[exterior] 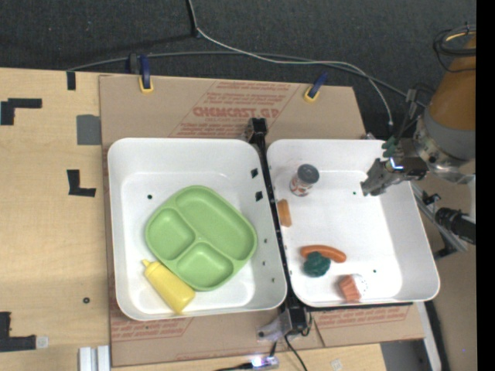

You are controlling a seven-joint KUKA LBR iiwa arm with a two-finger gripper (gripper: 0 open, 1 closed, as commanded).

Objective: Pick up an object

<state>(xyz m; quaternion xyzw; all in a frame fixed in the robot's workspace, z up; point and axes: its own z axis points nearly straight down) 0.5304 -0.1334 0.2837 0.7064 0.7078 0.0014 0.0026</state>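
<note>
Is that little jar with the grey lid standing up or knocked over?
Standing upright: the small grey-lidded jar shows its round lid facing up, base on the right white bin's floor.

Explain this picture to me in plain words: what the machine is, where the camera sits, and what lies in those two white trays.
One camera looks down at a slant on a bench. From the right reaches a grey robot arm with an orange band; its tool hangs over the right bin's upper right edge, with nothing seen in it. The left bin holds a green divided plate and a yellow squeeze bottle. The right bin holds a small capped jar, an orange sausage-like piece, a dark green lump and some smaller orange bits.
</note>
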